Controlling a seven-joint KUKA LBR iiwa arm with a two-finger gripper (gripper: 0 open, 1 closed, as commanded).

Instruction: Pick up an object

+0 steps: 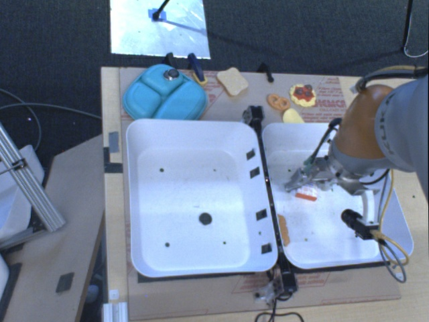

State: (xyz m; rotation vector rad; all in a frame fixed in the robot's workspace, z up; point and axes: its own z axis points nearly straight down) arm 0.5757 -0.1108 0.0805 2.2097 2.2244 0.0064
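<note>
While the gripper (pixel 299 182) hangs in the right bin (pixel 395 237), a small orange-red piece (pixel 306 196) lies at its five o'clock; I cannot tell its grip.

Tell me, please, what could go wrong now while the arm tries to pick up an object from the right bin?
1. The small orange-red piece under the gripper looks thin and flat on the right bin, so the fingers may slide over it.
2. The brown strip lies against the bin's left wall, probably too close for a clean grasp.
3. The cable hanging from the wrist could catch on the bin's rim.
</note>
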